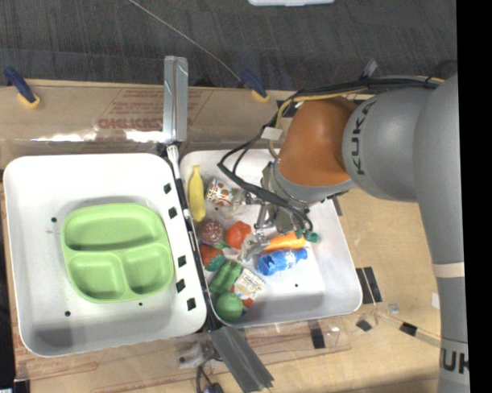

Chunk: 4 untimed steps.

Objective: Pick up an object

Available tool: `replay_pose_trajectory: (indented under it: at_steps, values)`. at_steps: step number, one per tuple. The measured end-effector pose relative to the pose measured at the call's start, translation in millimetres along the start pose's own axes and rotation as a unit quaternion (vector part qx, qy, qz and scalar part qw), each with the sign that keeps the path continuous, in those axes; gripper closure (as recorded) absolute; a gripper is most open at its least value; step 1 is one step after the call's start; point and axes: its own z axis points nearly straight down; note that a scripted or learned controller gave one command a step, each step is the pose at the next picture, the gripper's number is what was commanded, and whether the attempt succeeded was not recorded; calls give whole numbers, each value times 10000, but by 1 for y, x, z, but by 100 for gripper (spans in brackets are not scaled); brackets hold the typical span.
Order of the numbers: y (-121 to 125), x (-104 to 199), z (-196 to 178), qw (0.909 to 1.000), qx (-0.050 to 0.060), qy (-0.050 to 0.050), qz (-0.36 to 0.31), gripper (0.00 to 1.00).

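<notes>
My gripper (261,227) reaches down into the right bin (333,281), under the orange band of the arm. It hangs over the bin's middle, right beside an orange carrot (285,241) and a red tomato-like piece (238,233). A blue item (280,260) lies just below the carrot. A yellow banana (197,193) rests along the bin's left wall, with a small printed can (218,193) next to it. Green pieces (226,274) and a green ball (229,306) sit at the front left. Nothing is visibly lifted off the pile.
The left bin (30,239) holds a green divided tray (116,251). A metal bar (176,97) stands at the back between the bins. Black cables (236,156) loop from the arm over the right bin's back edge.
</notes>
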Motion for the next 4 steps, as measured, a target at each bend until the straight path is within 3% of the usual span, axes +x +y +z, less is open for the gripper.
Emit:
replay_pose_trajectory:
  at_steps: [1,2,3,4]
  values:
    - [23,38,8,9999,41,-20,137,0]
    - [25,36,-3,9999,37,-38,92,100]
    - [48,18,-191,9983,14,-57,584,100]
    - [-20,80,-73,9940,0,44,1097,100]
